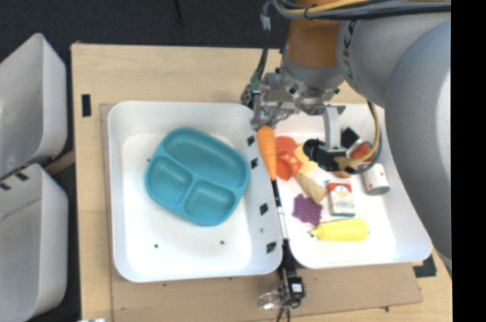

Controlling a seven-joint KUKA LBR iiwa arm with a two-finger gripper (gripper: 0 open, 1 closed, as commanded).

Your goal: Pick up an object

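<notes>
While the grey two-finger gripper sits at the top of the seam between the bins, directly above the orange plastic carrot, I can't tell how its jaws stand (wrist blocks the view), and contact with the carrot's top end isn't clear either. Carrot lies along the divider ridge, tip pointing down the seam. To the carrot's right, in the white right bin: a flat orange piece, beige wedge, purple grape cluster, small red-and-white carton, yellow banana-like toy, small silver can. To its left, a teal divided plate. Risks, as I read it: tapered carrot on a ridge could roll or squirt out when pinched; fingers may hit the bin rims first; neighbours to the right are close enough to get nudged.
</notes>
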